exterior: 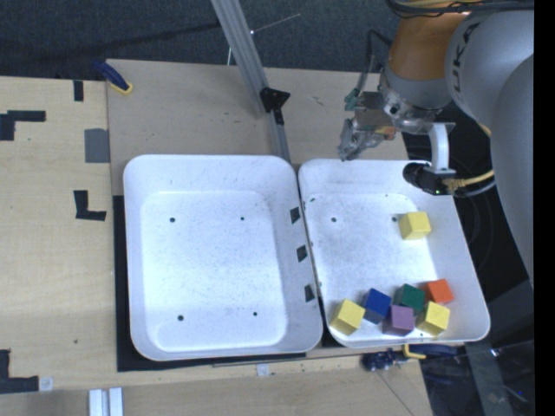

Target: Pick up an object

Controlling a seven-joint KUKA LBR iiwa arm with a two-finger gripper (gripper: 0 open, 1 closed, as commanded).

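Pincer (351,148) hangs over the right bin's (364,176) far rim; can't tell if it's spread or pressed together. Nothing's picked yet. That bin has a lone yellow cube (415,224), plus a tight cluster (395,308) at the near wall. Going there risks nudging neighbours instead of gripping.

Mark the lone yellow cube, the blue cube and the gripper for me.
lone yellow cube (415,224), camera view, on its top face.
blue cube (377,303), camera view, on its top face.
gripper (349,150), camera view, at its fingertip end above the right bin's far rim.
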